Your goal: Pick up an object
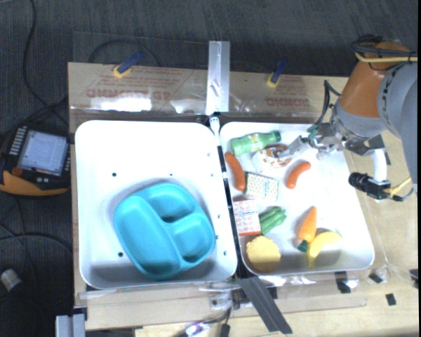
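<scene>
The bench [77, 90] carries 2 shallow white plastic bins side by side. The left white bin [98, 146] holds 1 thing, a turquoise plastic tray with 3 compartments [165, 227], lying flat near its front, probably because it is too wide to lie any other way.

The right white bin [351, 209] holds all the small toy foods, so I judge this is the bin the arm picks from. Along its left wall lie a reddish-brown toy sausage [233, 168], a small white packet with green print [261, 184] and a white and red printed card [246, 217]. Near the back wall lies a green plastic bottle with a white label [253, 143]. An orange-red toy sausage [297, 173] lies in the middle, alone and apart from the others. Toward the front are a green toy vegetable [272, 219], an orange toy carrot [306, 225], a yellow toy banana [323, 243] touching the carrot's lower end, and a yellow lumpy toy [262, 251].

The metal claw [302, 144] hangs low over the back of the right bin, between the bottle and the orange-red sausage. Nothing is visible between its fingers, and I cannot tell how far they are apart. The nearest candidates seem the orange-red sausage and a small white and red item [272, 158] just below the claw.

The printing on the packet, the card and the bottle label is too small to read. Red lettering on the clear sheet [126, 93] behind the bins is also blurred.
</scene>
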Motion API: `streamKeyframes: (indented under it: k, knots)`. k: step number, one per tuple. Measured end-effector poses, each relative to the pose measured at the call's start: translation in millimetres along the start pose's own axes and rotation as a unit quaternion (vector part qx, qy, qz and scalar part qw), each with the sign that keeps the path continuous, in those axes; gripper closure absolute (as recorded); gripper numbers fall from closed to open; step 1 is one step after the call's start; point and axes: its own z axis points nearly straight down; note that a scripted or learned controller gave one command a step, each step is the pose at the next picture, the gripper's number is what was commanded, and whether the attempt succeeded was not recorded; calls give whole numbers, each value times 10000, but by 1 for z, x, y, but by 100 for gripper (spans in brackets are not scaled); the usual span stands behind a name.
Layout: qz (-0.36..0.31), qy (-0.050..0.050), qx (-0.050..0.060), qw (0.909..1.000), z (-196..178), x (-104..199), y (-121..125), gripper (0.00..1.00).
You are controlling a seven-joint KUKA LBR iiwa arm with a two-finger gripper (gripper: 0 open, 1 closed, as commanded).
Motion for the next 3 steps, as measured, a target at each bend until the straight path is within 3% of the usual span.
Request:
streamKeyframes:
  k: [1, 2, 3]
  knots:
    - [-383, 59, 173, 9991, -32, -8, -68, 0]
    - [-893, 70, 99, 9959, 25, 3, -132, 0]
    - [-1331, 89, 161, 9909, -26, 43, -151, 0]
